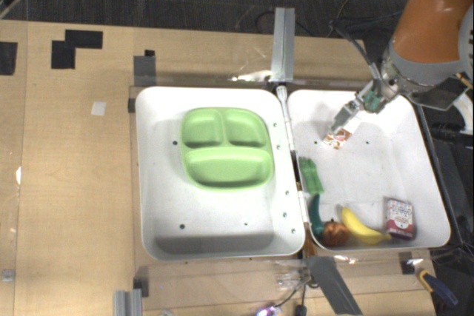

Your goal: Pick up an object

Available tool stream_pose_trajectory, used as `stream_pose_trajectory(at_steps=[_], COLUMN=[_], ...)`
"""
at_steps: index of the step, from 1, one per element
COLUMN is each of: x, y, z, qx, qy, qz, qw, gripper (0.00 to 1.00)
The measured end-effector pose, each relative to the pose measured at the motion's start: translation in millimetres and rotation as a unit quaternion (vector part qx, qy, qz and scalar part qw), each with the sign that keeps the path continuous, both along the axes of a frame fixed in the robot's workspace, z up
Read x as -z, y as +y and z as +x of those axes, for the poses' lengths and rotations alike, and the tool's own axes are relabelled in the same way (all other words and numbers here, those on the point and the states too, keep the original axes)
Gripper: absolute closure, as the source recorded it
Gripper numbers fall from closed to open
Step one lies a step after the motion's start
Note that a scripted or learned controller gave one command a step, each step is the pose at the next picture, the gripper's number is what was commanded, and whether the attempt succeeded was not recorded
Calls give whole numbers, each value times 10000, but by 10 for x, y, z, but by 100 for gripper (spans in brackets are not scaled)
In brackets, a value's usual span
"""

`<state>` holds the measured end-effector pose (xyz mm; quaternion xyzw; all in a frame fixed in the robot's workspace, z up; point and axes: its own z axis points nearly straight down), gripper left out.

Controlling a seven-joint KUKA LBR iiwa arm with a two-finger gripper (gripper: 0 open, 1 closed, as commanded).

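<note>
Two shallow white bins [222, 244] are seen side by side on a wooden bench. Nearest, along the right bin's front edge, a banana [361, 226], a red fruit [335, 233] and a small red box [400, 217] are found. Further back, the gripper [342, 122] is lowered just above a small red-and-white object [338, 137]; its hold cannot be told. A green divided tray [226, 146] is held in the left bin.
</note>
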<state>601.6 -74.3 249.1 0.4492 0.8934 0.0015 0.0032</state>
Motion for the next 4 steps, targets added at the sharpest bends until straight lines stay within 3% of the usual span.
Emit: stream_pose_trajectory(at_steps=[1, 2, 3, 4], x=[1239, 1075, 1603, 1199], y=[-264, -764, -350, -442], z=[453, 580, 624, 691], qx=[201, 1668, 1586, 2348], qy=[16, -10, -22, 0], qz=[1, 6, 7, 11], qw=[9998, 9860, 9873, 9721], gripper=[0, 0, 0, 0])
